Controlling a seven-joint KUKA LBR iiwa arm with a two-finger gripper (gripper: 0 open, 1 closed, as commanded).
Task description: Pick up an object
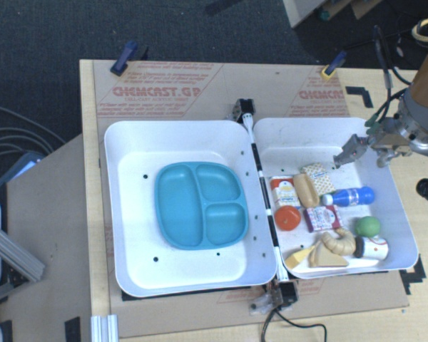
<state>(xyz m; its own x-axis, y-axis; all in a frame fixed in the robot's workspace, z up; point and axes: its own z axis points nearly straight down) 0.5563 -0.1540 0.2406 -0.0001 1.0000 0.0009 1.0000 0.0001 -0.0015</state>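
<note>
The gripper (367,148) hangs in the upper right of the frame, over the back part of the right bin (307,132), with its two fingers spread apart: one dark finger (348,150) juts toward the left, the other sits nearer the wrist at the right, and nothing lies between them. It appears to be above the bin floor rather than on it, though the height is hard to judge from this slanted view.

The likely targets are just below the fingers in the picture, heaped in the lower half of that bin: a speckled packet (316,171), a bread roll (306,189), a blue-and-white bottle (348,197) lying on its side, a red-and-white carton (282,191), a red disc (287,219), a purple packet (321,219), a green ball (368,226), a croissant (337,244) and a yellow wedge (322,258). They touch or overlap (probably tipped in loose), so a clean pinch on one alone looks awkward; the bottle and the speckled packet lie nearest the fingers and seem the easiest reach.

Open room is the bare white floor at the back of the right bin, under the gripper. The bin walls close in at the right and along the central divider. The left bin (128,191) holds a blue divided plate (200,204) with bare floor around it.
</note>
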